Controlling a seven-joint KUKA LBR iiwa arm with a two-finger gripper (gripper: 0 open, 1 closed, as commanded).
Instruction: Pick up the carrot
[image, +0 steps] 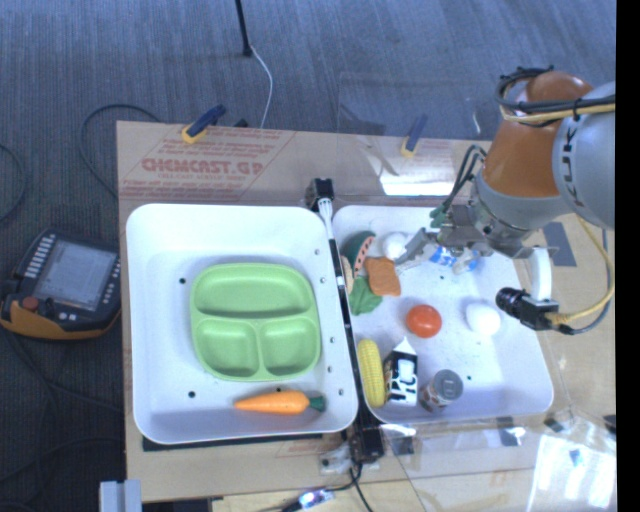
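Observation:
The orange carrot (272, 403) with a green stub lies flat in the left bin (160, 240), near its front wall, just below the green divided plate (257, 320). My gripper (437, 255) hangs over the far part of the right bin (520, 375), far from the carrot and on the other side of the wall between the bins. Its fingers look spread, with a small blue object (443, 257) lying in the bin below them. Nothing is held.
The right bin holds a red tomato (424, 320), two white eggs (483, 319), a brown piece (382, 276) on green leaves, a corn cob (371, 370), a small carton (402, 378) and a can (443, 388). A teach pendant (60, 285) lies left of the bench.

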